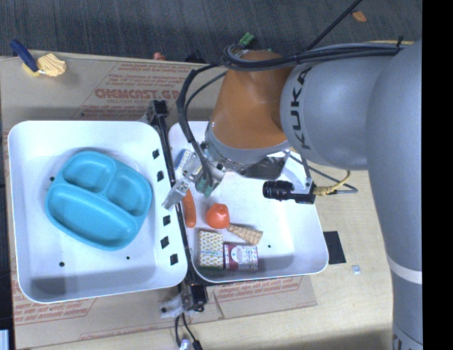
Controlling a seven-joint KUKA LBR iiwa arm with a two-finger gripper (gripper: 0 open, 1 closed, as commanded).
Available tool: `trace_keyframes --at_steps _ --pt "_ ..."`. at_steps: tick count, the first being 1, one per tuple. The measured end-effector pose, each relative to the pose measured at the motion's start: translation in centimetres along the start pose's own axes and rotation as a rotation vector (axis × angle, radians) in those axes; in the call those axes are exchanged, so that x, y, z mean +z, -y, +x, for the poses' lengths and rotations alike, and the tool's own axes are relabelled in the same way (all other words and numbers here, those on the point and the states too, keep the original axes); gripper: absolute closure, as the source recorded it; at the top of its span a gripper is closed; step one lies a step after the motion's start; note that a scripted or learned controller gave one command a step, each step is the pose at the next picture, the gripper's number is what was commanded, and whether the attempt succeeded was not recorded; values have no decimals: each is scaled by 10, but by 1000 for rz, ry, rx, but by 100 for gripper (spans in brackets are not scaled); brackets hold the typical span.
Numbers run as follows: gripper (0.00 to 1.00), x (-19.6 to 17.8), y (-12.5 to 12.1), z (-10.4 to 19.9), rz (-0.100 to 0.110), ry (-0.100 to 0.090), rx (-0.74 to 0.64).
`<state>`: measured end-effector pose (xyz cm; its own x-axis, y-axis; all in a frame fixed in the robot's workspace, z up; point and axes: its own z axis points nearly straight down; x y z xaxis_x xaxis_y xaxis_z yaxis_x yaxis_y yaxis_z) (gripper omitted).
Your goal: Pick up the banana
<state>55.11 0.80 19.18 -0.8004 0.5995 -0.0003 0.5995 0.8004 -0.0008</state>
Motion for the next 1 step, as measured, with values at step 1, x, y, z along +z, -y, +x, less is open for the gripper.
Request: trace_keyframes --at_steps 1 --pt "0 0 72 -21 1 -3 -340"
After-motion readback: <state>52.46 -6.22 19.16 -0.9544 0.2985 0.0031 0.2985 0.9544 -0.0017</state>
